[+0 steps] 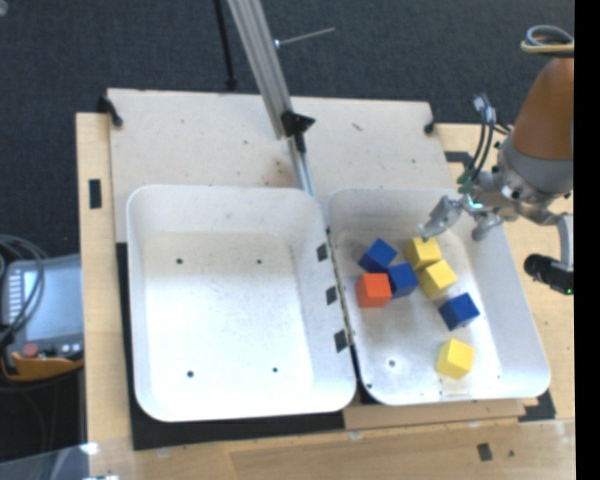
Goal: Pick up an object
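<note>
The right bin (510, 298) holds several small cubes. Two blue cubes (378, 255) and an orange cube (374, 289) cluster near its left wall. Two yellow cubes (425, 251) lie just right of them, touching. Another blue cube (459, 310) and a yellow cube (455, 357) lie nearer the front. My gripper (460, 221) hangs over the bin's back right part, just above and right of the upper yellow cube. Its fingers (437, 218) are spread open with nothing between them.
The left bin (150, 268) sits beside the right one, sharing a raised middle wall (332, 288). A slanted metal post (265, 58) rises behind the bins. The arm's orange band (548, 108) is at the right edge.
</note>
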`<state>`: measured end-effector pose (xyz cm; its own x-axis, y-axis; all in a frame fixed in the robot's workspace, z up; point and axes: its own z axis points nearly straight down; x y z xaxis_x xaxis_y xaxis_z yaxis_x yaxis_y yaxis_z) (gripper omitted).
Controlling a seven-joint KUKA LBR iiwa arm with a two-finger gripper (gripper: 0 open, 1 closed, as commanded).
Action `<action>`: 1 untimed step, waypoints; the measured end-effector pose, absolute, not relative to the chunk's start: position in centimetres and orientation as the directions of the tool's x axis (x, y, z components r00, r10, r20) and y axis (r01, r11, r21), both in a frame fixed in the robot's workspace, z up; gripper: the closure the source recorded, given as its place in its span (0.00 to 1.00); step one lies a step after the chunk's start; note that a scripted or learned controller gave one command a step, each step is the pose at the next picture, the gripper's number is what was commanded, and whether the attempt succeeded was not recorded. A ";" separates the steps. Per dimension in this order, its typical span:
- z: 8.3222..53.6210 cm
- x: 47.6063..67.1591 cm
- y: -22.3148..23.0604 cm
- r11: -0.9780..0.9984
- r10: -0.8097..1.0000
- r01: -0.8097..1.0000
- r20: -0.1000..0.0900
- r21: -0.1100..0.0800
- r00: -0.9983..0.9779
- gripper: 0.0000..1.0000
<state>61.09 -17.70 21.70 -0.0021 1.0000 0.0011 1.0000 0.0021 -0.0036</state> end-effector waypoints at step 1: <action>22.0 61.2 -17.7 0.004 1.000 1.000 -0.001 0.001 -0.004 0.00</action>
<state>61.18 -17.72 21.99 -0.0038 1.0000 -0.0010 1.0000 0.0038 0.0008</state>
